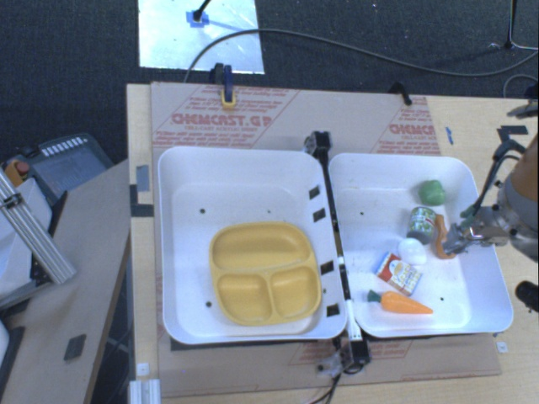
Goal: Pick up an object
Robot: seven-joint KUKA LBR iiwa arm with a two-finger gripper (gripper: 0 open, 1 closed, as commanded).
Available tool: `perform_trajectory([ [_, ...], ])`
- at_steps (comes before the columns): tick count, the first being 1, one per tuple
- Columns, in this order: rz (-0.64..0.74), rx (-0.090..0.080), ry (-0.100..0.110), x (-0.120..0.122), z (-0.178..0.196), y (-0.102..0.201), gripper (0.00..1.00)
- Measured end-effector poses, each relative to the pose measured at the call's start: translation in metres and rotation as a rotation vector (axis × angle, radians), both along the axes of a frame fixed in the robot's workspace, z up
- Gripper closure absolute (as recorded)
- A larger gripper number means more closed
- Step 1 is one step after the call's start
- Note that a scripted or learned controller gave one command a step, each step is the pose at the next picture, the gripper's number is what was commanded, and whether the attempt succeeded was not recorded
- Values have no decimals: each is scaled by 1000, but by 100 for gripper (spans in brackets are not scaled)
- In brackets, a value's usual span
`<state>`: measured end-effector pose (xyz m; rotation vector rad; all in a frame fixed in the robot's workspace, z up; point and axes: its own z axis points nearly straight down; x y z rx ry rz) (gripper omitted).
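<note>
The right bin [396, 160] holds several small items. A green lump [432, 192] lies at the back, with a small tin can [421, 223] in front of it. A white ball [412, 250] sits beside a red and white carton [398, 273]. An orange carrot [402, 304] lies near the front wall. My gripper [457, 239] reaches in from the right and is low over the bin's right side, right at a small orange-brown piece [440, 241] next to the can. That piece is partly hidden by the gripper, and I cannot see whether it is held.
The left bin [244, 154] holds a yellow divided tray [265, 272]. A black clip strip [324, 200] runs along the shared wall between the bins. Cardboard [253, 116] lies under both bins, and a grey side table [76, 251] stands to the left.
</note>
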<state>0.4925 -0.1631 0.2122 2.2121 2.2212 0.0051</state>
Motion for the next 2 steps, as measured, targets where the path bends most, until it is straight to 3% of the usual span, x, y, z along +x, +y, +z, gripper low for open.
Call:
perform_trajectory([
  [2, 6, 4, 5, 26, -13, 99, 100],
])
